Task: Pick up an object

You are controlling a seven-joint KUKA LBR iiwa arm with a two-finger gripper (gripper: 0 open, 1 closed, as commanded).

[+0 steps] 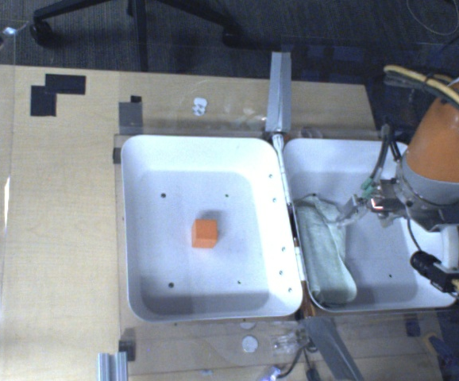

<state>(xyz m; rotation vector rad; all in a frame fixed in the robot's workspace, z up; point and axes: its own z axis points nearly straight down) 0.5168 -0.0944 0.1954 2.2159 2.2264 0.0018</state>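
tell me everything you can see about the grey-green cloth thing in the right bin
The cloth looks like a soft, pale grey-green fabric piece, long and folded or rolled, with a rounded lower end. It lies lengthwise along the left wall of the right bin, close to the divider between the bins. Its upper end is rumpled and stretches toward the gripper, which appears to meet it there; a real grasp cannot be confirmed.

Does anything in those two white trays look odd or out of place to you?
Little stands out. The grey-green cloth lies crumpled along the left wall of the right bin, one corner pulled up toward the gripper. The orange cube sits flat and alone in the left bin. Nothing looks spilled or broken.
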